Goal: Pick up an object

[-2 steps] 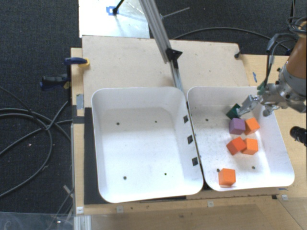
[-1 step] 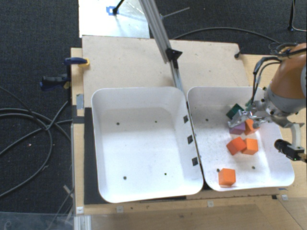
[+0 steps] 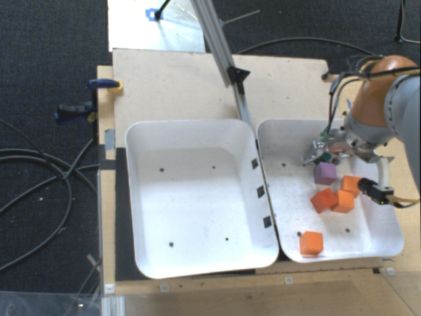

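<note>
Nearest the camera, an orange cube (image 3: 311, 243) sits alone at about 6 o'clock in the right bin (image 3: 289, 143), one corner turned toward the bin's front wall. Three more orange blocks cluster toward 3 o'clock: a tilted one (image 3: 322, 200), a second (image 3: 343, 201) touching it on the right, and a third (image 3: 350, 185) just behind. All are roughly cubic (no long axis to speak of), each set at its own angle.

Above them lies a purple block (image 3: 325, 172), its faces nearly square to the bin walls. The gripper (image 3: 322, 151) hangs directly over its far edge, at roughly 1 o'clock in the bin; whether its fingers are spread or closed cannot be told from this slant, and nothing is seen between them. A green patch shows among the gripper parts.

The grey arm (image 3: 401, 107), with its orange band (image 3: 375, 97), reaches in from 3 o'clock. The left bin (image 3: 141, 143) stands alongside, touching the right bin along their shared edge. No labels or writing can be read on any block or bin.
</note>
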Controlling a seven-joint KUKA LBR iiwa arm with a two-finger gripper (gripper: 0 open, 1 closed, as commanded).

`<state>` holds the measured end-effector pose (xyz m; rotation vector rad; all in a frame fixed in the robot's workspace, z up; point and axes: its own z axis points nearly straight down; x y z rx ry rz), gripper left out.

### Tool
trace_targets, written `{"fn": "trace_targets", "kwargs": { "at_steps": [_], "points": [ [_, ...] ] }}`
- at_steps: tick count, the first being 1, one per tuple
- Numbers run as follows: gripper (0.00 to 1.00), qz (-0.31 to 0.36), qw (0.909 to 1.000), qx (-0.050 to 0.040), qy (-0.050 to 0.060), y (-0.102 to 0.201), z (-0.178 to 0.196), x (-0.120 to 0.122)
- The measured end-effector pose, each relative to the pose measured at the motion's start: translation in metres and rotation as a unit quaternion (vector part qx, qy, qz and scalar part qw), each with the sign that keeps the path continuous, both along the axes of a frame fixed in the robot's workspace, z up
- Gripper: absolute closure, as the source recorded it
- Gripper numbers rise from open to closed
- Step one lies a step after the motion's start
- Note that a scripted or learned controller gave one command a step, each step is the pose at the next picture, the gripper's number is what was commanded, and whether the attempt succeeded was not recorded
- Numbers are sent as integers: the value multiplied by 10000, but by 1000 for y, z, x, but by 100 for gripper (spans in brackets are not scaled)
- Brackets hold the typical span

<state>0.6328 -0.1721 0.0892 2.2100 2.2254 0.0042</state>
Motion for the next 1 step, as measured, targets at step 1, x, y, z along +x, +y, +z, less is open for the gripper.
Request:
{"fn": "trace_targets", "kwargs": {
  "at_steps": [1],
  "points": [
    [100, 12, 10000, 2, 17, -1, 13, -1]
  ]
}}
